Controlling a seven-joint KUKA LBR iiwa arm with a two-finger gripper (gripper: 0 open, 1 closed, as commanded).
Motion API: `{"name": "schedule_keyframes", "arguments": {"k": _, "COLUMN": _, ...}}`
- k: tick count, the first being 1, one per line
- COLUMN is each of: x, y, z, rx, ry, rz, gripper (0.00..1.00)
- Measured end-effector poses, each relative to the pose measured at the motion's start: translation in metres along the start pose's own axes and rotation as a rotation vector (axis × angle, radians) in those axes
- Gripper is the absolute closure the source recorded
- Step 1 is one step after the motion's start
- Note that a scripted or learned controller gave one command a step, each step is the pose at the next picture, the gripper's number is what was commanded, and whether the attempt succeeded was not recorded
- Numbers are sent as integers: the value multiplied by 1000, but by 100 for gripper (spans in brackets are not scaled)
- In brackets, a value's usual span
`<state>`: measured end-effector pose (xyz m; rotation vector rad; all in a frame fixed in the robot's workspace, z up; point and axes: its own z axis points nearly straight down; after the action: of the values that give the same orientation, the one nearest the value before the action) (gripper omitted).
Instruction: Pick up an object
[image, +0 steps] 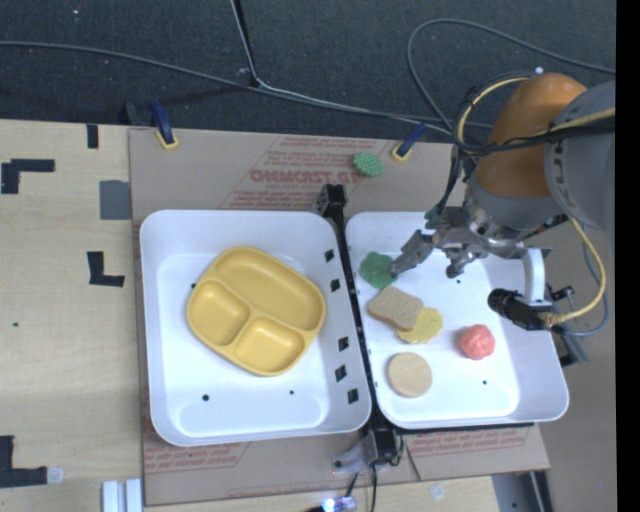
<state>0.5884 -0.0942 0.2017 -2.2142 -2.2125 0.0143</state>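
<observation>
A: Let us take the black divider between the two bins as our mark and work rightward. What do we have left of it?

B: Left of it we see the left bin, and in it a yellow compartment plate lying flat, well apart from the divider. Beyond the divider's far end, outside both bins, a small green studded piece sits on the cardboard, and a blue and yellow clamp grips the board's edge just right of that.

A: And right of the divider?

B: We come into the right bin. Just beside the divider lies a flat green piece. Nearer us is a tan bread slice, its edge overlapping a yellow piece. Nearer still lies a round tan biscuit, apart from both. Furthest from the divider is a red lump, on its own.

A: The claw?

B: The gripper hangs right of the divider, over the bin's far part. We see its two fingers spread apart, nothing between them; the left fingertip is just beside the green piece. The bread slice and yellow piece crowd close below that spot. Yellow cabling loops along the arm further right.
</observation>
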Motion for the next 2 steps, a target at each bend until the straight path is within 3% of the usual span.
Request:
{"name": "schedule_keyframes", "arguments": {"k": 1, "x": 0, "y": 3, "z": -7, "rx": -13, "ry": -1, "rz": -2, "gripper": 0}}
{"name": "schedule_keyframes", "arguments": {"k": 2, "x": -4, "y": 8, "z": 54, "rx": -10, "ry": -2, "rz": -2, "gripper": 0}}
